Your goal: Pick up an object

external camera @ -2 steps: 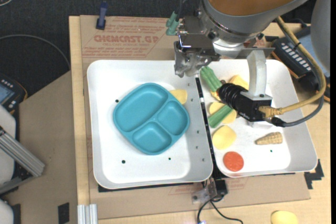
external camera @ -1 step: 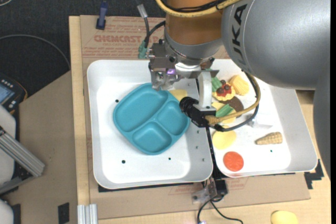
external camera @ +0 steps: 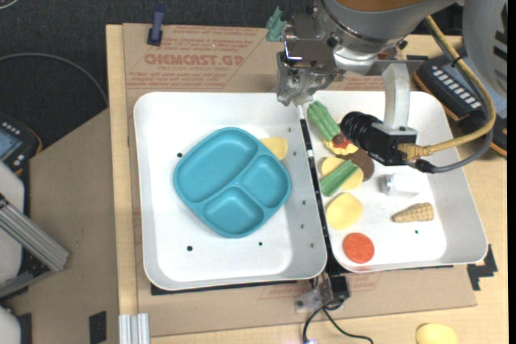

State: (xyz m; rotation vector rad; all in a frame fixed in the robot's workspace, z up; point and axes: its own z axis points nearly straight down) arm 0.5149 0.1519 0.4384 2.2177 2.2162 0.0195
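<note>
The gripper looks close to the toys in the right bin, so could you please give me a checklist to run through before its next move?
1. Gripper over a bin: ok, above the top of the divide between the bins.
2. Jaws open: cannot tell.
3. Anything held: cannot tell.
4. Target nearby: ok, green ridged toy lies just beside it in the right bin.
5. Clutter: not ok, toys crowd together there.
6. Blue divided plate away from the gripper: ok, in the left bin.

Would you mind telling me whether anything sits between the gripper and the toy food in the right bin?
Nothing visible does. The gripper hangs over the divider at the bins' far end, right beside the green ridged vegetable, with no object between them.
</note>
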